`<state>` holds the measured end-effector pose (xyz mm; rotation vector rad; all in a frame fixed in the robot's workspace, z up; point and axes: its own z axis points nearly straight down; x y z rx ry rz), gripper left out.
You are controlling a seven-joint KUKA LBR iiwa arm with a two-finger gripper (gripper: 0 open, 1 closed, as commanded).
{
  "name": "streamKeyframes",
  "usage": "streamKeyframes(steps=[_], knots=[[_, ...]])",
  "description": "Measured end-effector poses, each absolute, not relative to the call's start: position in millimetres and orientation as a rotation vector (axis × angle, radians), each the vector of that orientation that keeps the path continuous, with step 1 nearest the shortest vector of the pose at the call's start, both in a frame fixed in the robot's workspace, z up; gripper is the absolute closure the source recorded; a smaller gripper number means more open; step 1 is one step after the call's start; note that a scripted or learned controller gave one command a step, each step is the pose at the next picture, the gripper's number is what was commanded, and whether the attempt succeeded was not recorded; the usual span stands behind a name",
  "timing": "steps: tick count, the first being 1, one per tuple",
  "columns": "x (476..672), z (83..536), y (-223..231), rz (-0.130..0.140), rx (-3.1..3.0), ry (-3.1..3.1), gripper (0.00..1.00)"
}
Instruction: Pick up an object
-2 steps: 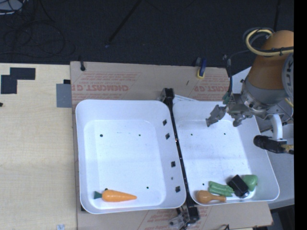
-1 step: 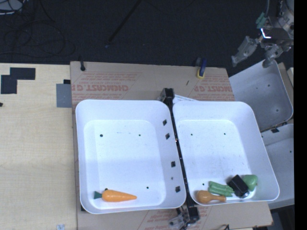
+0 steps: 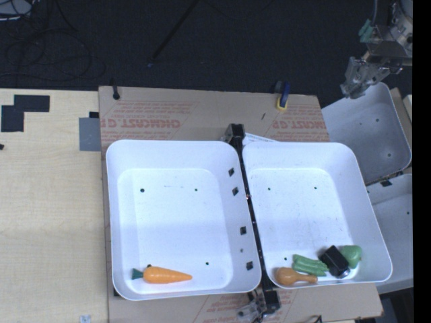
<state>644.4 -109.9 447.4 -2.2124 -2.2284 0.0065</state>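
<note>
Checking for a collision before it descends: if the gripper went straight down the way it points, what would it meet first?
Probably the grey metal plate right of the bins, not a bin; the gripper hangs above its upper edge, though depth is unclear.

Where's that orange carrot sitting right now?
The carrot lies alone in the left bin, near its front left corner, far from the toys clustered in the right bin.

Robotics laboratory bench: two white bins [image 3: 242,180] on cardboard sheeting [image 3: 202,116], cables [image 3: 47,39] trailing behind it, metal mounting plate [image 3: 370,126] beside it.
</note>
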Motion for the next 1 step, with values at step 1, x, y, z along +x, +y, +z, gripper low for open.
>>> streamKeyframes(steps=[1], knots=[[643.9,429.9,-31.7,0.003,-2.211,-2.225,1.00]])
